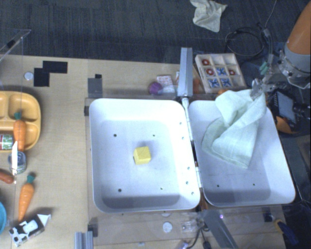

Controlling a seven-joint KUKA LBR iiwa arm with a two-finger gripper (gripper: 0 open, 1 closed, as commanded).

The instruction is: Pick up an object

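Note:
A pale green-white cloth (233,131) lies in the right bin (252,189). Its far right corner is drawn up into a peak over the bin's back right rim. My gripper (256,91) is at that peak, shut on the corner, with the arm coming in from the upper right. The remainder of the cloth drapes down and left onto the bin floor. A small yellow block (142,155) sits alone near the middle of the left bin (116,194).
A tic-tac-toe board (218,72) and a purple ball (155,88) sit behind the bins. At the left are a yellow tray (29,104) and toy carrots (25,193). Cables (245,41) and a crumpled rag (208,13) lie on the floor.

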